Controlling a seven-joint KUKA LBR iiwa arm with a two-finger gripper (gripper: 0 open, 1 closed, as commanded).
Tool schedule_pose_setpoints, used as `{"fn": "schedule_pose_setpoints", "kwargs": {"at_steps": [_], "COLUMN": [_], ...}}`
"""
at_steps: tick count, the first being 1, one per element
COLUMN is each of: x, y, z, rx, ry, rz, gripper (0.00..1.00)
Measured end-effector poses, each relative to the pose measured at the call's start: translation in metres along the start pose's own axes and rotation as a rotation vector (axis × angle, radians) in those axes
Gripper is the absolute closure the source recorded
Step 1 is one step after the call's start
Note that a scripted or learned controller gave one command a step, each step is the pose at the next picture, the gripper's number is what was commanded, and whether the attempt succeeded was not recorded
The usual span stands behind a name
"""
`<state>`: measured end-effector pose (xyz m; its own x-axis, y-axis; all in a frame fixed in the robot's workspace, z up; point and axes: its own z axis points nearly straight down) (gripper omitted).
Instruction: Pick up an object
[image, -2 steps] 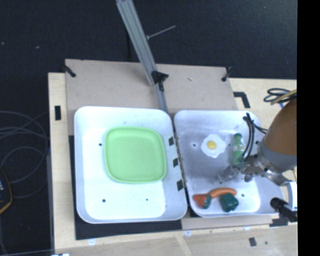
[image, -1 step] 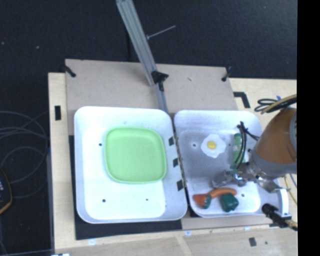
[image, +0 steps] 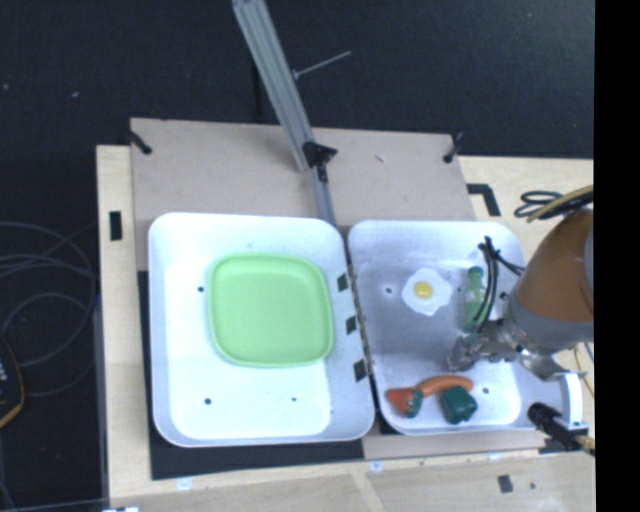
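Gripper (image: 468, 352) above carrot (image: 425, 392), beside fried egg (image: 425, 292)

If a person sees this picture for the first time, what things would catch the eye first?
The big light green plate lying flat in the left bin stands out first. Next comes the fried egg toy with its yellow yolk in the right bin, and the arm's orange band over that bin's right side, with the tool low above an orange carrot-like toy.

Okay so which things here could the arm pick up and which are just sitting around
Pickable, right bin:
- fried egg toy
- carrot-like orange piece
- dark green block
- green item by the tool

Just lying about:
- green plate, left bin
- metal pole
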<state>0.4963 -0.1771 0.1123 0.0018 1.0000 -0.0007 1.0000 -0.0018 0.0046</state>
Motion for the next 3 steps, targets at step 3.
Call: {"fn": "schedule_pose_setpoints", "kwargs": {"at_steps": [3], "x": [-0.005], "y": [0.0], "z": [-0.1], "rx": [0.004], "ry": [0.0], "rz": [-0.001], "gripper": [1.0]}}
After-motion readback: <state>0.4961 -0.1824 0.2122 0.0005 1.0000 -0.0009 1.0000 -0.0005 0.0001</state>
